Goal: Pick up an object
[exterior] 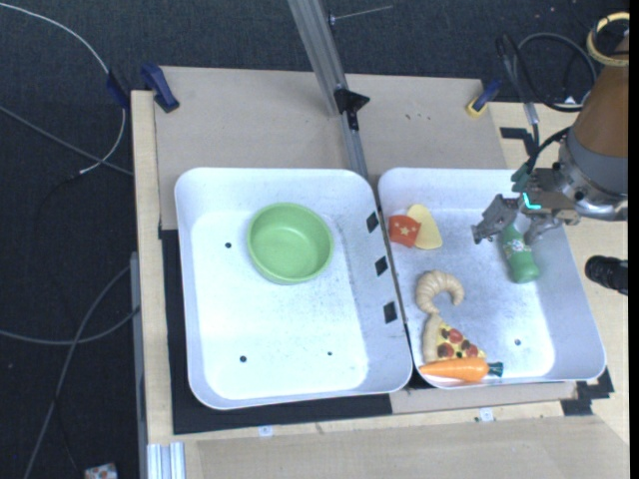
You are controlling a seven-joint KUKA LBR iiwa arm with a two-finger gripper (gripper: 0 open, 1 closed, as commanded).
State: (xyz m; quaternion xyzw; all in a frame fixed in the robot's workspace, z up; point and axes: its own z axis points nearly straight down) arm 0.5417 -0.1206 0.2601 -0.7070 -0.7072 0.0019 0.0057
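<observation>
Although the gripper [518, 230] is seen low over the right bin [559, 352], directly above the upper end of a green bottle-shaped object [520, 259], no firm hold can be read from this slanted view — two dark fingers are seen splayed to either side of the object's top, fairly wide apart, and nothing is shown pinched between them. The green object lies in the upper right part of that bin, tilted, its lower end pointing toward the near rim; contact with the fingers cannot be told. From this state several failures may be judged likely. If the jaws are closed while poorly centred, the rounded body could be squeezed sideways and rolled out across the smooth bin floor. If the closure is made too high on the narrow end, the object could be lifted briefly and then dropped. Should the descent be carried too far, the fingertips could be driven against the bin floor. The remaining items are kept well apart and are unlikely to interfere — a red and yellow piece [413, 229] near the divider, a tan croissant-shaped toy [440, 289] below it, a pizza slice [447, 342] and an orange carrot [457, 370] at the near edge. In the left bin [215, 352] a green bowl [290, 241] is set, far from the reach.
</observation>
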